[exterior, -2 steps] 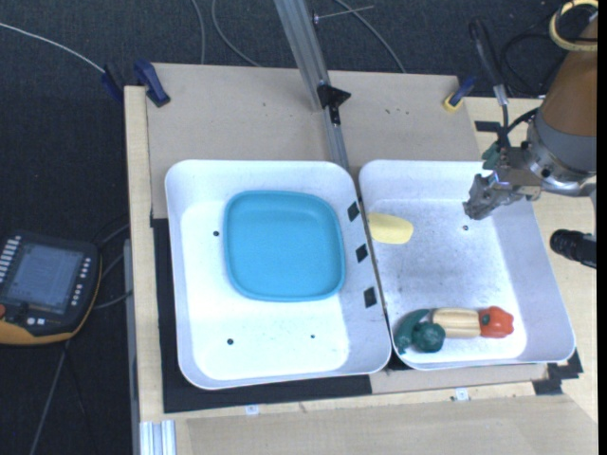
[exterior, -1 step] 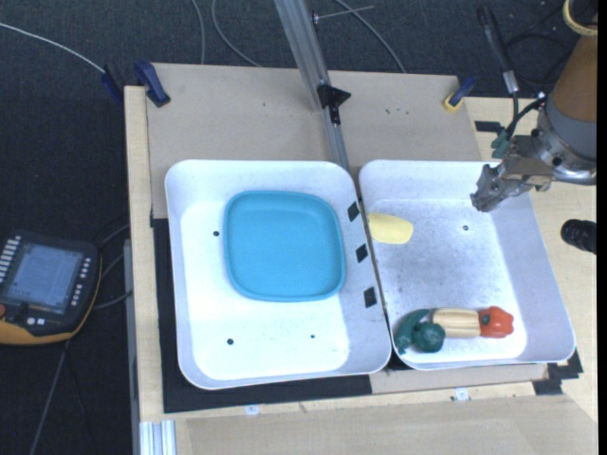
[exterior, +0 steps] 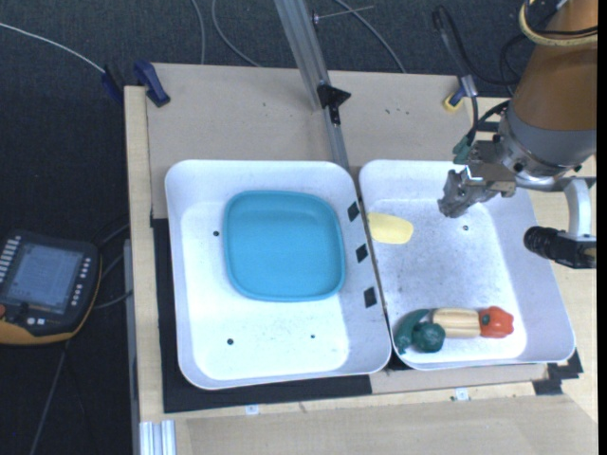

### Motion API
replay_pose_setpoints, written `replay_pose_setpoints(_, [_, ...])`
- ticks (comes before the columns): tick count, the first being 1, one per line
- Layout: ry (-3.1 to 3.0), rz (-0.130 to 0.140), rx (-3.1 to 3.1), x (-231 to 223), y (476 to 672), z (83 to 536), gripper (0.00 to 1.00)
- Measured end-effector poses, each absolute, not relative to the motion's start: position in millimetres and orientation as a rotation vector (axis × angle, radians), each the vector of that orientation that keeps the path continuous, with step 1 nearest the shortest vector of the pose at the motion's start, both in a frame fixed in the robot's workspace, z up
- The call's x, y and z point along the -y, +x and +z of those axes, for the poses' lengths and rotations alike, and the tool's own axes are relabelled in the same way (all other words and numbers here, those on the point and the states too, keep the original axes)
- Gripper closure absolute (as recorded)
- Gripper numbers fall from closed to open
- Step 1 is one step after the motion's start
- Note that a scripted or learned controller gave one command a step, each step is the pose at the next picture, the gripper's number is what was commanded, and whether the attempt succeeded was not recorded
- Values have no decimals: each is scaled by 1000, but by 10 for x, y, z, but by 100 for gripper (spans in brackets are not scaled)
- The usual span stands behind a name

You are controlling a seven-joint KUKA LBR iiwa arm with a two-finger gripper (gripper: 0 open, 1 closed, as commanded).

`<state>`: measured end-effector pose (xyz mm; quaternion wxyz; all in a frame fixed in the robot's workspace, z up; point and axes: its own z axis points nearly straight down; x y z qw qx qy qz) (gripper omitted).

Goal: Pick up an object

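Hovering metal hand [exterior: 459, 200], speckled white bin [exterior: 531, 254], smooth yellow lump [exterior: 390, 227]

I see two white bins [exterior: 190, 197], the right one [exterior: 531, 254] speckled grey. Left holds a solid turquoise plate [exterior: 283, 245]. Right: pale yellow piece [exterior: 390, 227], dark green lump [exterior: 420, 335], tan stick [exterior: 455, 323], red-orange piece [exterior: 495, 322]. Arm [exterior: 560, 74] copper-orange over grey.
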<state>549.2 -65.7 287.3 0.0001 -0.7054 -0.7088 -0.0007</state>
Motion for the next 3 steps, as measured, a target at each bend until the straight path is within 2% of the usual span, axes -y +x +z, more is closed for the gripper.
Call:
replay_pose_setpoints(1, [-2215,-1,2227,99,5461,2810,100])
replay_pose_setpoints(3, [-2215,-1,2226,-831,5084,2635,100])
